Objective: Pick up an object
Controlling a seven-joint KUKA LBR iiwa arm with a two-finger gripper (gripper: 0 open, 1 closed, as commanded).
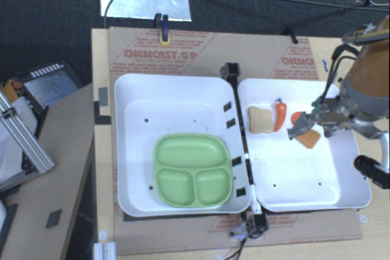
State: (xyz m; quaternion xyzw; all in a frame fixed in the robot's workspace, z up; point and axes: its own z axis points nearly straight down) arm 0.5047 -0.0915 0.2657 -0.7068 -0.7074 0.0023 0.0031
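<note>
In the right bin [317, 192] lie a tan slice of toast [261, 120], an orange-red carrot [280, 114] with a dark stem, a small red piece [297, 116] and an orange-brown waffle-like square [309, 139]. My gripper [300, 127] reaches in from the right and hangs low over the back right part of this bin, between the red piece and the orange square. It partly covers both. I cannot see whether it touches either of them.
A green three-compartment plate [192, 168] rests in the left bin [140, 100]. A black divider strip with clips [239, 131] runs between the two bins. Cardboard [201, 52] lies under the bins, and a cable crosses behind them.
</note>
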